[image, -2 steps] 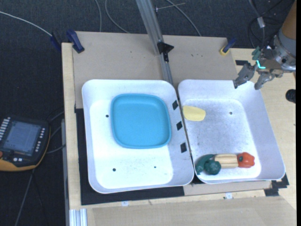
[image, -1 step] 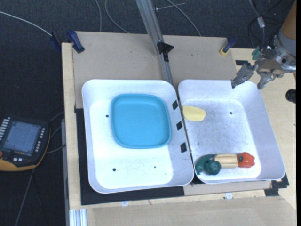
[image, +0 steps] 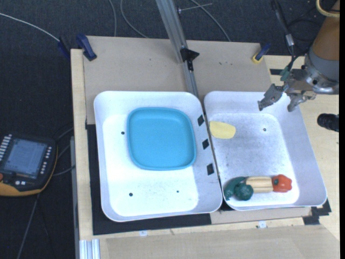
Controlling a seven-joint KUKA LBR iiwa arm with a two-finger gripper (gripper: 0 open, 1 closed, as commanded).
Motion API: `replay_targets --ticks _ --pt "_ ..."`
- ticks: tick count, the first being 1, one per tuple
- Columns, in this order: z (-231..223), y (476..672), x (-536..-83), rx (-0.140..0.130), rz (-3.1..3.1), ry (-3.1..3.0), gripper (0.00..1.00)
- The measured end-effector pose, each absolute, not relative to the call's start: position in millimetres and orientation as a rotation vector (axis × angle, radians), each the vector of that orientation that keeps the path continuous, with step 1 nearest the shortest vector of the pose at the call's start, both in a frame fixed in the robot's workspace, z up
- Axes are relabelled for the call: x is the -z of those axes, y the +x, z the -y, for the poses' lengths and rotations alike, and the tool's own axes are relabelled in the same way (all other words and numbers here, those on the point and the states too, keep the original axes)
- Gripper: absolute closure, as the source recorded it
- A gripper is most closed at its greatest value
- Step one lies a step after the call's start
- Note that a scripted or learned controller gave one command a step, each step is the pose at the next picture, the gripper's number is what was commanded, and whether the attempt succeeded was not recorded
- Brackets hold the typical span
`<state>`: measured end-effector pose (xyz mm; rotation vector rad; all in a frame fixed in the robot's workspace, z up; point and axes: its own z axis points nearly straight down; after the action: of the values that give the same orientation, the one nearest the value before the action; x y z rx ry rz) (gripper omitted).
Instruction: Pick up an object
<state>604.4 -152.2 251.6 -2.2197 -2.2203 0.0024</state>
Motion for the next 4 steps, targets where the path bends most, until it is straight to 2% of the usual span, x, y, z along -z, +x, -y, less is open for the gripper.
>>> replay_targets --ticks 2,3,4 --pt "151.0 612.3 -159.7 -0.003 2.220 -2.219 0.00" --pt "151.2 613.6 -172.8 0.002 2.223 -2.222 1.00" --pt "155.7 613.5 -235.5 0.006 2.225 -2.225 1.00"
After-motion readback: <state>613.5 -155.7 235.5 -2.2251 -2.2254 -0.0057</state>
